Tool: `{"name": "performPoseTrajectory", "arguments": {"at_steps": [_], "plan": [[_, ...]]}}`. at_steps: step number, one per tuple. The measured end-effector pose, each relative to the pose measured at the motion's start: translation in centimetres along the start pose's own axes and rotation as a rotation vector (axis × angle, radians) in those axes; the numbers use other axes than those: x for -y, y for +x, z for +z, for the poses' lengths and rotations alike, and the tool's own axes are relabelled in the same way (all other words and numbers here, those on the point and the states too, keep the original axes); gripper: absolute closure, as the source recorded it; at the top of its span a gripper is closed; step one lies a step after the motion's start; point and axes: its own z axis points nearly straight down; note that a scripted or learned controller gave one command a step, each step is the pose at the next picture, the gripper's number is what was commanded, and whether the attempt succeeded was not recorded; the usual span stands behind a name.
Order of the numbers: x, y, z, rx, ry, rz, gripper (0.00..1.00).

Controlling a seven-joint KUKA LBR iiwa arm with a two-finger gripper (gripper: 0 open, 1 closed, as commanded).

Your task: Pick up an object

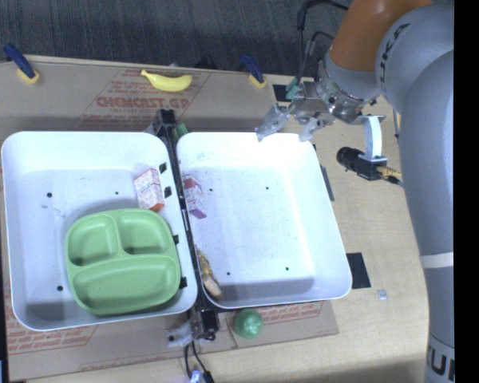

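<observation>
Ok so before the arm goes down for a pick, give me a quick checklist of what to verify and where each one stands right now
1. Tool position: above the far rim of the right bin, not over any object. Not ok for a straight descent.
2. Tool carrying nothing: nothing seen between its fingers. Ok.
3. Finger opening: they look spread. Ok.
4. Target in the right bin: the small pink-and-white item lies near the left wall; tight against the divider. Cannot tell if a grasp fits.
5. Left bin options: small carton touches the green divided plate. Crowded, not ok.
6. Strays outside the bins: banana and green ball sit on the cardboard. Ok, clear of the path.
</observation>
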Motion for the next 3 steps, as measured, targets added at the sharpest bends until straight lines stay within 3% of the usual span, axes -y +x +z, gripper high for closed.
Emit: {"name": "performPoseTrajectory", "arguments": {"at_steps": [1,2,3], "plan": [[-0.2,-0.3,15.1,-0.001,0.006,0.000,0.00],[10.4,3.0,16.3,-0.001,0.003,0.000,0.00],[2.5,1.9,16.2,0.000,-0.002,0.001,0.00]]}}
